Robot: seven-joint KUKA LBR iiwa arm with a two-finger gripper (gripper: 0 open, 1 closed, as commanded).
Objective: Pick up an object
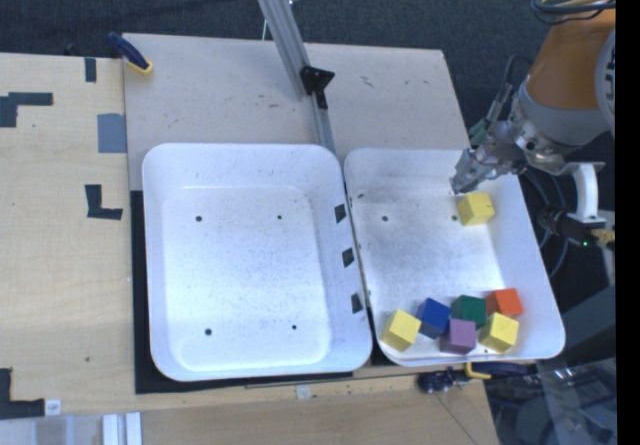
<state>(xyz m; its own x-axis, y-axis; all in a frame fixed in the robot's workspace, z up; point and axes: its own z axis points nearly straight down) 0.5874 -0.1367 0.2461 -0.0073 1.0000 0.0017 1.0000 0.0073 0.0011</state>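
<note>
gripper (468,181) sits just above and touching-close to the lone yellow cube (475,208) in the right bin (400,233); can't tell from this angle how its tips are set. cube isn't lifted, so i'd centre over it, drop straight, then pinch across flat faces. below the cube, a cluster of blocks (455,321) hugs the bin's near rim. left of the cube: speckled white floor, then the left bin (240,263); plenty of room.
</note>
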